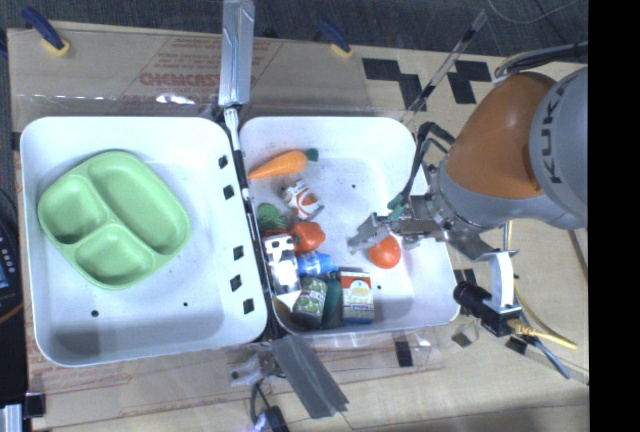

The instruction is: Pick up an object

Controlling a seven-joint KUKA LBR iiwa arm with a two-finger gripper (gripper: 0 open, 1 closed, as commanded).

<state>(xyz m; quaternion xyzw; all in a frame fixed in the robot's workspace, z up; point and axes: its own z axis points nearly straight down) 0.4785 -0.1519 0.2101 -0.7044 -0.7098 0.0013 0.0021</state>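
My gripper [378, 232] hangs low in the right bin [345, 135], right of its middle. A small orange-red round object [386, 253] lies directly under and against the gripper's tip; whether it is gripped is not clear. Along the bin's left side lie an orange carrot [283, 163], a white and red small item [301, 198], a dark green piece [270, 216] and a red tomato-like ball [310, 237]. At the front sit a blue can [315, 266] and two small cartons [311, 300] [358, 298].
The left bin [190, 305] holds a light green divided plate [110, 217]. A metal divider bar [236, 50] runs between the bins. The grey and orange arm [510, 155] covers the bench to the right of the right bin.
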